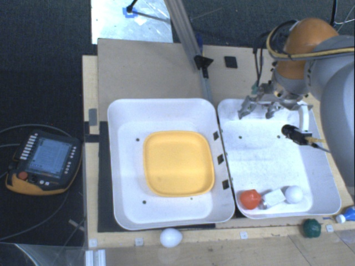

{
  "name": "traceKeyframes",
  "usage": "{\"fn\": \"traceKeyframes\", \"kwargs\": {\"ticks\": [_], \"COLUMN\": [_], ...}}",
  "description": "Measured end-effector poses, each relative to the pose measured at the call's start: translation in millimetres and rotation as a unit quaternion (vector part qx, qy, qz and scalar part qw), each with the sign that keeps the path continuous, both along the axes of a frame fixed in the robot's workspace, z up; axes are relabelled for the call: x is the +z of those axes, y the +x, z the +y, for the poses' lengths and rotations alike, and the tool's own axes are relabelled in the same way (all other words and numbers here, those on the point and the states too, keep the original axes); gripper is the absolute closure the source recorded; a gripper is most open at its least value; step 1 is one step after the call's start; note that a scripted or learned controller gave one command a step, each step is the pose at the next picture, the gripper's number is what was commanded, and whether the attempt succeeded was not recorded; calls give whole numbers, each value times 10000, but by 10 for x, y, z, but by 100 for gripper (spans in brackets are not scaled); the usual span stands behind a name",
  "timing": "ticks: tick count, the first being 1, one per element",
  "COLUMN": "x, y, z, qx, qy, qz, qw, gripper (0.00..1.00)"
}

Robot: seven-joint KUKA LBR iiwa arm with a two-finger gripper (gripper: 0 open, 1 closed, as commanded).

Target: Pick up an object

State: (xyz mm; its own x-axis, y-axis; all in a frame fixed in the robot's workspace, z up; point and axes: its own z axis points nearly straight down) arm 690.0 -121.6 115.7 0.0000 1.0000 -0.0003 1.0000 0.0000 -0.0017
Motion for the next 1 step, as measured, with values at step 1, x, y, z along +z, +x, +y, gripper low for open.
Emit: {"fn": "traceKeyframes", "kwargs": {"ticks": [1], "x": [133], "y": [13], "z": [2], "qx": [5], "qy": [-2], "qz": [-24], "qw": [10000], "gripper": [100]}}
